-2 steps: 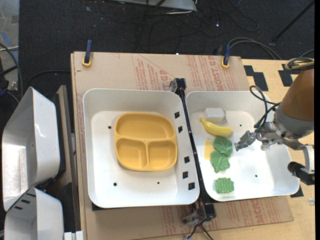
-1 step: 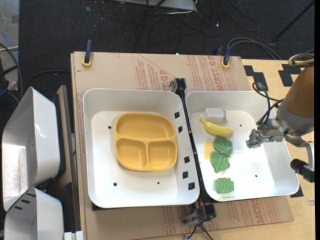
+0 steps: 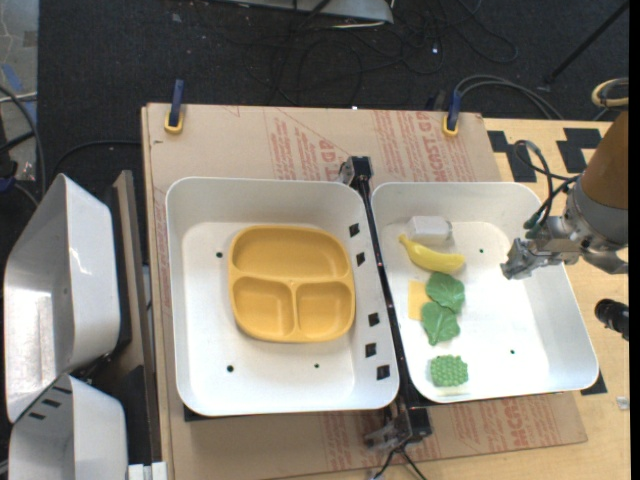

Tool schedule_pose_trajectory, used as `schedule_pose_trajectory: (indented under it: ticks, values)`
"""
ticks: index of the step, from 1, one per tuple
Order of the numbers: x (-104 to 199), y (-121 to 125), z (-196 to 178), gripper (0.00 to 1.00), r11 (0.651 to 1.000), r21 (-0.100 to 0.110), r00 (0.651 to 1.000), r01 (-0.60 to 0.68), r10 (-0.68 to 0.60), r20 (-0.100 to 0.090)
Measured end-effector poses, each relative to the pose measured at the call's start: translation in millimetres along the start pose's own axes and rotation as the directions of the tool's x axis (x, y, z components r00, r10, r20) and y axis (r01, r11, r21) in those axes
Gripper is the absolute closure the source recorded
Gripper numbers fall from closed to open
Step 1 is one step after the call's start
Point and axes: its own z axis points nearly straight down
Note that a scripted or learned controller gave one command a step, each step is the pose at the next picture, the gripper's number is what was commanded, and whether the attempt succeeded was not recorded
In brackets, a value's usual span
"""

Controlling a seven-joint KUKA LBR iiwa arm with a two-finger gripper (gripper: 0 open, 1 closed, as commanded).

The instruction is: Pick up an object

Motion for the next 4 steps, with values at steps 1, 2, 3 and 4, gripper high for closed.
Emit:
schedule_pose_trajectory:
  ticks: [1, 2, 3, 4]
  values:
    - [-2.2, -3.7, -61.1, 1.0, 1.0, 0.0, 1.0, 0.0, 0.0, 0.001]
    - [-2.1, -2.8, -82.3, 1.0, 1.0, 0.001, 1.0, 0.0, 0.0, 0.0]
    - [51.7, -1.7, -66.5, 1.0, 1.0, 0.005, 1.0, 0.002, -0.002, -0.002]
    - [110.1, -0.4, -53.9, 1.0, 1.0, 0.005, 1.0, 0.002, -0.002, -0.002]
